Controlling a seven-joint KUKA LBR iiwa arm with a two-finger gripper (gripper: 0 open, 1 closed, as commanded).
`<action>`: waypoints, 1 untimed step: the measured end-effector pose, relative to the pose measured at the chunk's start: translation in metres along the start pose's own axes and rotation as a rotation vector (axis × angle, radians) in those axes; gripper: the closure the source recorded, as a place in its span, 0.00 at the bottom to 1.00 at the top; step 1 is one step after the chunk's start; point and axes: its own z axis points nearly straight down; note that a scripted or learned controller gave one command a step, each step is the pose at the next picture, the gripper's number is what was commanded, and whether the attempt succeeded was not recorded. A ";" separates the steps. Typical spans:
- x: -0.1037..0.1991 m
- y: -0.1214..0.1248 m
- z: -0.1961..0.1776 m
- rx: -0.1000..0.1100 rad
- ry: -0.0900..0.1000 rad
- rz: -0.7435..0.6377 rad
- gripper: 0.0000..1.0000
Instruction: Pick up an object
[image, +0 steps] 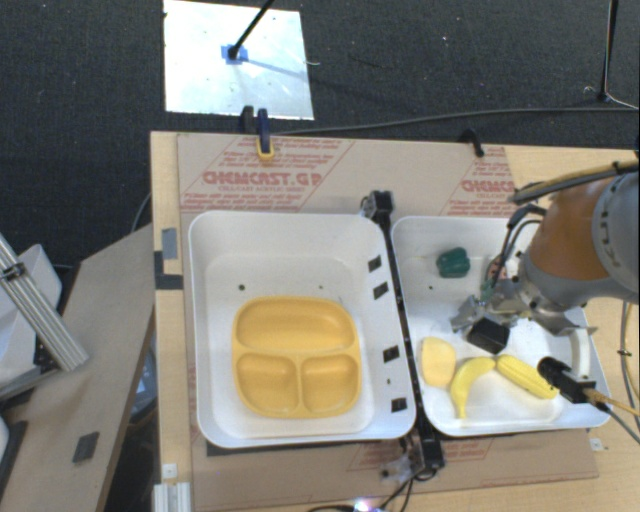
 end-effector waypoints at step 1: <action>-0.001 0.002 -0.013 -0.006 -0.003 0.001 1.00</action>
